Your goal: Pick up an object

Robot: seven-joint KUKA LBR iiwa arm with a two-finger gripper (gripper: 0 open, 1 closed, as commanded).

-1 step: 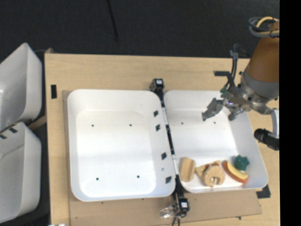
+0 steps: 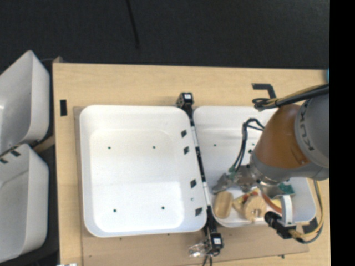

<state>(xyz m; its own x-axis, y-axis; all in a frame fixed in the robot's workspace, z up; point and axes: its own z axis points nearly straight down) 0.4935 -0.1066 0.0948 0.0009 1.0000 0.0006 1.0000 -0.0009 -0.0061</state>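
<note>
- Arm (image 2: pixel 288 143) hangs low over the right bin (image 2: pixel 222 126), its wrist covering most of that bin's near half.
- Gripper (image 2: pixel 244 184) sits down among the objects at the bin's near edge; whether it is spread or pinching anything, I cannot tell.
- Objects: a tan wooden block (image 2: pixel 223 205) by the near left corner, a pale lumpy piece (image 2: pixel 249 208) beside it.
- Nothing looks lifted, so the pick seems not yet done.
- Left bin (image 2: pixel 138 168) lies alongside.

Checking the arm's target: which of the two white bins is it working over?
The right-hand shallow white bin, holding tan objects under the gripper.
</note>
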